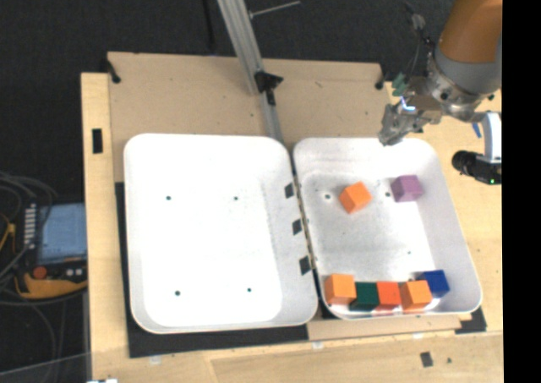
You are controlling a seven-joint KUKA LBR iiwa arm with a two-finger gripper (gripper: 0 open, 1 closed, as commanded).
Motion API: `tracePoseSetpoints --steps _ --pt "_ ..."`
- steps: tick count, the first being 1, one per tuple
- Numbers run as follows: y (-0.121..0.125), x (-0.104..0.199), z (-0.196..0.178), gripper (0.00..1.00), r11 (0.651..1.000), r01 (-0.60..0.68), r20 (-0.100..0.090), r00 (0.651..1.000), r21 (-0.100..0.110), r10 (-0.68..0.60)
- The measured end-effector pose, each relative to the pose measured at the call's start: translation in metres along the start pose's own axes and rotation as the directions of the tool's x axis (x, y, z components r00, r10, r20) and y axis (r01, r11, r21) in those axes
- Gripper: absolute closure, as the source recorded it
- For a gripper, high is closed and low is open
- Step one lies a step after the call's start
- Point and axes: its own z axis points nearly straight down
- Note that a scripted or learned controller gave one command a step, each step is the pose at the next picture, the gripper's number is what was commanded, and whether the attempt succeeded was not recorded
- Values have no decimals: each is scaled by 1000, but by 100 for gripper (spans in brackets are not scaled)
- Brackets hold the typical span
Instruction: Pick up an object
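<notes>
Camera view is looking down at a slant on a tabletop [338,356] that is carrying two shallow white bins side by side. The left bin [135,229] is lying beside the right bin [448,229], their inner rims nearly touching. Inside the right bin, an orange block [356,196] is sitting near the middle of the upper half, tilted a little, and a purple block [407,188] is resting just to its right, apart from it. Along the bin's lower wall a row of blocks is lying close together: an orange one [341,287], a green one [366,294], an orange-red one [388,292], another orange one [416,292] and a blue one [434,281] at the right end. The grey arm [473,26] with its orange band is reaching in from the right, and the gripper [394,133] is hanging over the upper rim of the right bin, above and well apart from the blocks. Whether the fingers are apart or together I cannot tell; nothing is showing between them. A slanted metal rail [241,35] is running down toward the gap between the bins.
</notes>
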Motion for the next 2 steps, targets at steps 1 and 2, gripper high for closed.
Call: tracePoseSetpoints --steps 1,2 --pt "-23 33 10 100 1000 -2 1 1000 6 2" --pt "-48 81 10 100 1000 0 -1 1000 6 0"
